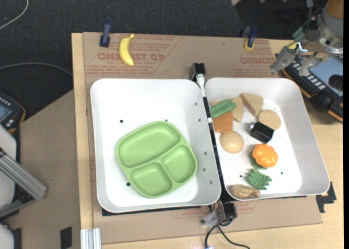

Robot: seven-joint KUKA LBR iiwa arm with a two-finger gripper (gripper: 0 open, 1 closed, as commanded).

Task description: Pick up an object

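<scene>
Gripper [289,54] hangs beyond the right bin [311,144], off the food; jaws' state: cannot tell. Nothing grasped yet.

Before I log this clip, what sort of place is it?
Likely a robotics lab test bench: two white bins clamped on a cardboard sheet, toy food such as an orange pepper, and loose cables on dark carpet.

You are seeing the arm [331,11] sitting at the upper right corner, its grey wrist reaching leftward. Its gripper [284,57] is pointing down and left; its state is too blurred to judge.
</scene>
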